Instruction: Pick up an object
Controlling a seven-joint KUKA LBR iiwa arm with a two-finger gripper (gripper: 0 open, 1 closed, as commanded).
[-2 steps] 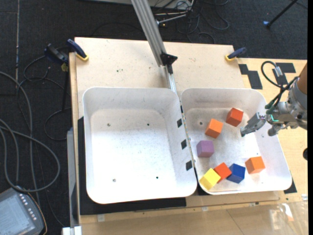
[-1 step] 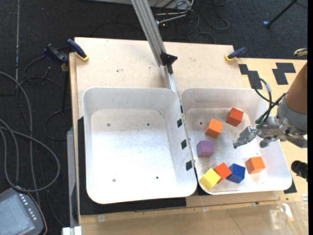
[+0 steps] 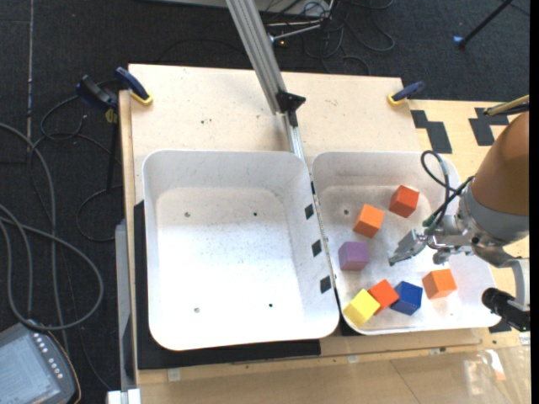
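Observation:
Several cubes lie in the right bin (image 3: pixel 337 168). Two orange ones (image 3: pixel 405 200) (image 3: pixel 368 220) sit toward the back, with a purple cube (image 3: pixel 353 255) left of centre. Along the front are a yellow cube (image 3: pixel 361 306), a red-orange cube (image 3: pixel 384 292), a blue cube (image 3: pixel 408 297) and an orange cube (image 3: pixel 439 283). My gripper (image 3: pixel 417 257) hangs over the middle of this bin, between the purple cube and the front orange cube. It is open, with nothing between its fingers.
The left bin (image 3: pixel 160 168) sits beside the right one, with a shared wall between them. A slanted metal pole (image 3: pixel 257 40) rises from behind the bins. Clamps (image 3: pixel 135 87) (image 3: pixel 406 92) hold the board's back corners.

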